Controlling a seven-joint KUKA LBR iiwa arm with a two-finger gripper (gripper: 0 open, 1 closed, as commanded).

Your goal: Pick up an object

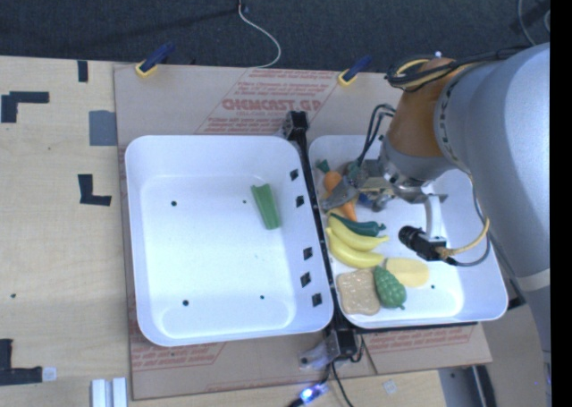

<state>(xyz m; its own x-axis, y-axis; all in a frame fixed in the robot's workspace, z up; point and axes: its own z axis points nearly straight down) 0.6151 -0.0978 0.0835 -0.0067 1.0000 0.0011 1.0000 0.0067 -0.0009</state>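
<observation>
A: Toys are lying in a heap in the right bin: two bananas, a carrot by the divider, a dark green piece across the bananas, a tan slice, a bumpy green fruit and a pale yellow piece.

B: And the gripper?

A: It is hanging low over the upper left part of that bin, beside the carrot and just above the bananas. The grey arm with its orange band is reaching in from the right.

B: Are its fingers apart or together?

A: I cannot tell; the wrist and cables are covering them, and the spot is too cluttered to read. I am not seeing anything plainly between them.

B: What is sitting in the left bin?

A: A green stick is lying near the upper right of its floor, well apart from the gripper.

B: Anything around the bins?

A: Both are resting on a cardboard sheet, held at its far edge by two blue-and-yellow clamps.
</observation>
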